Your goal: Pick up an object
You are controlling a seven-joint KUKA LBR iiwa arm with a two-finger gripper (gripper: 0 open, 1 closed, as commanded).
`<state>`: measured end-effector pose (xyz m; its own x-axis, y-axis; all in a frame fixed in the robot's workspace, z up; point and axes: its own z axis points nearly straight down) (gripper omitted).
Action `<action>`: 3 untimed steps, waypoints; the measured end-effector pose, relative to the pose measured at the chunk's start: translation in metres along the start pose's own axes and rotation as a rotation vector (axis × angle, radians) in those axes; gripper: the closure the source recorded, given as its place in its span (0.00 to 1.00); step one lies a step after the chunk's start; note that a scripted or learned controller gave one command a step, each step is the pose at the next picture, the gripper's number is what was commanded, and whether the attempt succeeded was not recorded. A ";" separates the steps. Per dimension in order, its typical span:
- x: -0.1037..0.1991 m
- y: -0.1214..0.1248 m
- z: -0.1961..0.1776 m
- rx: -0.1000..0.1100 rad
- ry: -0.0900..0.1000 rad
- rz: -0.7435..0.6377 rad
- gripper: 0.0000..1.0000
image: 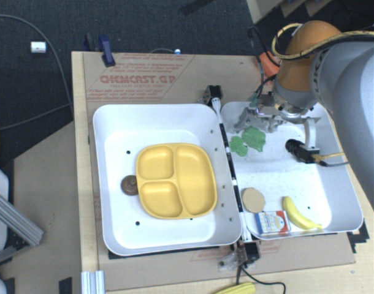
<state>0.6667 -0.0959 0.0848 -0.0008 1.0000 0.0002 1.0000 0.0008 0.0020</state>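
Observation:
My gripper (259, 125) hangs low over the back left of the right bin (334, 182), under the grey arm with its orange band (305, 54). Its two grey fingers stand apart, so it is open. A green leafy toy (249, 141) lies just below and in front of the fingertips, touching or nearly touching them; nothing is held between them. Further forward in the same bin lie a tan round disc (254, 199), a yellow banana (299, 214) and a small red, white and blue box (273, 223).
The left bin (113, 133) holds a yellow divided plate (175, 180) with a small brown round piece (129, 185) at its left side. A black cable fitting (299, 150) sits right of the gripper. The bins' shared wall (228, 158) runs close by on the left.

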 end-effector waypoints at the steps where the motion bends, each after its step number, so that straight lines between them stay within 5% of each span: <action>1: -0.006 -0.007 0.000 0.003 0.000 0.001 0.00; 3: -0.003 -0.012 0.000 0.004 0.000 0.001 0.00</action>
<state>0.6545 -0.0990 0.0849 0.0002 1.0000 0.0000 1.0000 -0.0002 -0.0017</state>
